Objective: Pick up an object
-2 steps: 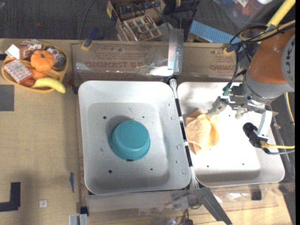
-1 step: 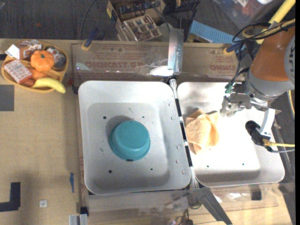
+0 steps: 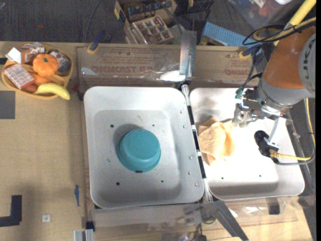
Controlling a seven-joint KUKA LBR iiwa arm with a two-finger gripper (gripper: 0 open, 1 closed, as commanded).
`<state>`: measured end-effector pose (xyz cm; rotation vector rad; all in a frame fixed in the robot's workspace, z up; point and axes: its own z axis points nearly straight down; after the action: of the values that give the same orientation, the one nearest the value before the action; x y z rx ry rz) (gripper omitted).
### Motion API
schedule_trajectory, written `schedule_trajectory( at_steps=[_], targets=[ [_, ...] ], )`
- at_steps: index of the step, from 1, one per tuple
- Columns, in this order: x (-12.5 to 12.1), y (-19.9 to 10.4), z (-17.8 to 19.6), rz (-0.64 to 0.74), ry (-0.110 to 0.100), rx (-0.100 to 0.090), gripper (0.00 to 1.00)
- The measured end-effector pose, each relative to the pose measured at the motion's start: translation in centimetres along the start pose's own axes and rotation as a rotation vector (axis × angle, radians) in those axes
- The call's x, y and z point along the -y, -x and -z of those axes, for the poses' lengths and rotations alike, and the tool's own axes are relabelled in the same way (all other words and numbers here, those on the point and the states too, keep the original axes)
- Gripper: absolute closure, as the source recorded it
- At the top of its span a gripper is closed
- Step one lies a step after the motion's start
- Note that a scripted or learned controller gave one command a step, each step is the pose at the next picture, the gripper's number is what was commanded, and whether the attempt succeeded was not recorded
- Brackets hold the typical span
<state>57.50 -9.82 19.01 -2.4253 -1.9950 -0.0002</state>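
From the overhead camera we read faint red lettering on the cardboard (image 3: pixel 133 67) at twelve o'clock, too blurred to make out. The gripper (image 3: pixel 242 115) hangs over the right bin (image 3: pixel 261 182); its opening we cannot tell. A tan cloth (image 3: pixel 215 140) lies just beside it at eight o'clock. A teal bowl (image 3: pixel 139 149) sits upside down in the left bin (image 3: pixel 100 114).

Grey arm entering from the right, orange band above the wrist, wrist angled down and leftward, tool (image 3: pixel 242 115) low at the upper end of the right-hand side, black cable trailing beside the wrist
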Motion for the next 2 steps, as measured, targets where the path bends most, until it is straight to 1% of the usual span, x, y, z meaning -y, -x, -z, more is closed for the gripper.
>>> schedule_trajectory(
  at_steps=[1,2],
  targets=[
    [0.0,0.0,0.0,-0.001,0.0,0.0,0.0],
    [0.4,3.1,-9.3,-0.087,0.013,-0.002,0.0]
  ],
)
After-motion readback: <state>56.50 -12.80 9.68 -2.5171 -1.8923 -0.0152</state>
